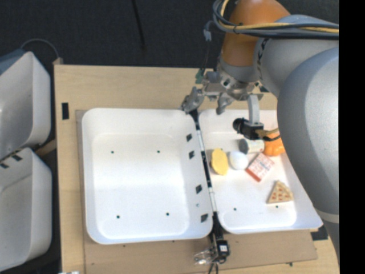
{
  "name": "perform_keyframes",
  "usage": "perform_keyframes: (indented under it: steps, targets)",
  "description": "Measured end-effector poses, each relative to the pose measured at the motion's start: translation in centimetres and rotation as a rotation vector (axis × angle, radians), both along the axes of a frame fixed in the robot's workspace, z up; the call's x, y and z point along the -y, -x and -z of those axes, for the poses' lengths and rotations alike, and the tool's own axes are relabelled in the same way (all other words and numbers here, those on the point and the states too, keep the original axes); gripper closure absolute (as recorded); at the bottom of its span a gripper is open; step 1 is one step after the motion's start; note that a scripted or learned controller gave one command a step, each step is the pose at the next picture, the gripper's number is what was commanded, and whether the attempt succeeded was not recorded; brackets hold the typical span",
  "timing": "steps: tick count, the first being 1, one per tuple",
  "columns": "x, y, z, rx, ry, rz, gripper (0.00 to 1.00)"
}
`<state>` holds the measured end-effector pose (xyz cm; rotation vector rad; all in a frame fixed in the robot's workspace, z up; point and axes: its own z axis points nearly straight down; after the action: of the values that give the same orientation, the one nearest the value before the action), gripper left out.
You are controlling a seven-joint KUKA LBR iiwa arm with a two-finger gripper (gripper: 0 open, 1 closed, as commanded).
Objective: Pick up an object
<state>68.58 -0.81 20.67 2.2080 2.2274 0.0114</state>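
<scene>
Supervisor: Gripper state?

Inspector: Gripper (208, 103) hangs over the far end of the seam where the two bins meet; fingers (192, 103) stand apart; nothing seen between them.

Supervisor: Objects for picking?

Inspector: Five noted, all in the right bin (256, 228), all nearer the camera than the gripper and on its arm side; none touches the fingers. Closest to the gripper's line is a yellow oval piece (219, 160), just beside the seam; a white ball (238, 160) touches it on the arm side; a red-and-white packet (260, 167) lies just beyond the ball, tilted; an orange object (275, 146) sits behind the packet, partly hidden by the arm, kind not determined; a triangular wedge (279, 193) lies farthest from the gripper, apart from the packet.

Supervisor: Other side?

Inspector: Left bin (137, 233) lies to the gripper's other side; its edge meets the right bin's.
</scene>
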Motion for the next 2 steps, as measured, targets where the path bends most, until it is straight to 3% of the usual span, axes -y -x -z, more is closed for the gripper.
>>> perform_keyframes:
  steps: [1,2]
  targets:
    - [-7.6,-0.4,-1.7,-0.008,0.000,0.001,0.00]
    - [-13.3,-0.4,-0.9,-0.010,0.002,0.003,0.00]
